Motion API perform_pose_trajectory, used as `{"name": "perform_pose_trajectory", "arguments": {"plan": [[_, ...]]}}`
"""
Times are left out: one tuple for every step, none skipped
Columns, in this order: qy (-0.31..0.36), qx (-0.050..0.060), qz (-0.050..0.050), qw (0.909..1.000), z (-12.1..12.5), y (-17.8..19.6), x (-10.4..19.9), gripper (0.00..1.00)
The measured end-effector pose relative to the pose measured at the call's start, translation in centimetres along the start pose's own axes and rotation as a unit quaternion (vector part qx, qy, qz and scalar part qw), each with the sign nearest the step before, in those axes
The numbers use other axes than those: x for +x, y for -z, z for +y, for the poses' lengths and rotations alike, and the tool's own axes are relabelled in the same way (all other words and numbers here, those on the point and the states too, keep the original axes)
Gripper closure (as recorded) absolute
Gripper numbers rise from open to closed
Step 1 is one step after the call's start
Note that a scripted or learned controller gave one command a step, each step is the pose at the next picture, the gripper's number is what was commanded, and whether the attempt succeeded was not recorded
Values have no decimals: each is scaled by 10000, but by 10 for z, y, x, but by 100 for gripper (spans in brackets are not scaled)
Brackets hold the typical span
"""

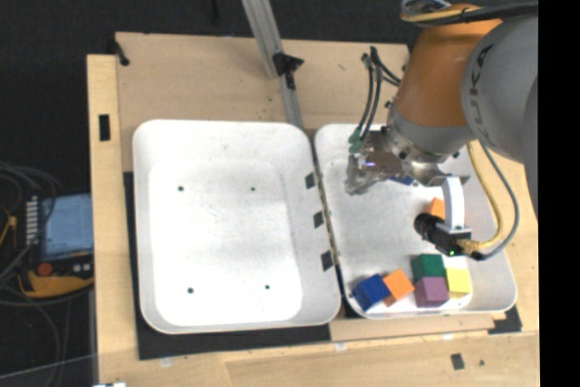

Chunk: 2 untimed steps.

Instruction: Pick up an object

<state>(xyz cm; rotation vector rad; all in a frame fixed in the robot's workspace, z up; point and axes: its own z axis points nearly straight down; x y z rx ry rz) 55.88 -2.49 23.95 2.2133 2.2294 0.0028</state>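
My gripper [360, 178] hangs over the upper left part of the right bin [364, 231], below the arm's orange band. Its tip looks metallic and blurred against the bin floor. Nothing is visible between its fingers. Several small blocks lie along the bin's near edge: a blue block [371, 290], an orange block [397, 285], a purple block [431, 291], a green block [429, 267] and a yellow block [459, 280]. They sit well below and to the right of the gripper. A small orange piece [438, 208] shows beside the arm's white fitting.
The left bin [222, 222] lies beside the right one, separated by a narrow seam with black clips. A metal rail [263, 23] slants down from the top toward the seam. Cables and a black connector [438, 233] hang off the wrist over the right bin.
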Motion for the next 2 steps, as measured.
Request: {"name": "perform_pose_trajectory", "arguments": {"plan": [[7,-5,4,10000,22,6,52,100],[0,1,-3,10000,24,3,103,100]]}}
